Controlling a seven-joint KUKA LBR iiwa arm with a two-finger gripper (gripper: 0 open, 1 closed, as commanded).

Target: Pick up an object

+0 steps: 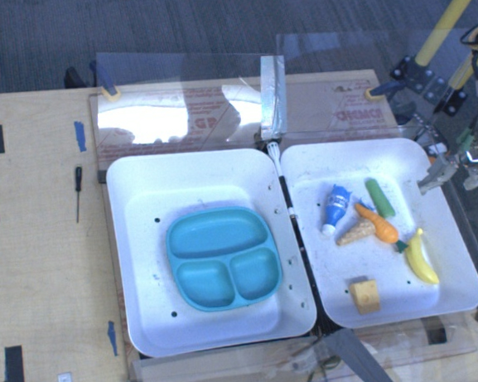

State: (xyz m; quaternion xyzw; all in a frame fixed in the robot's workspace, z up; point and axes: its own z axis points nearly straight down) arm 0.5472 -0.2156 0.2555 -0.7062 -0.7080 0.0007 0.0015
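The right bin [460,291] holds 6 small items: a blue tube [337,206], a green piece [380,198], a carrot [377,225], a cone [356,232], a banana [420,260] and a tan block [365,295]. The gripper [455,163] sits at that bin's far right rim; I cannot tell its state. The block, standing apart from the rest, looks light and stiff, with flat sides to pinch. The banana looks smooth, likely slippery. The left bin [131,195] carries a teal tray [223,257].
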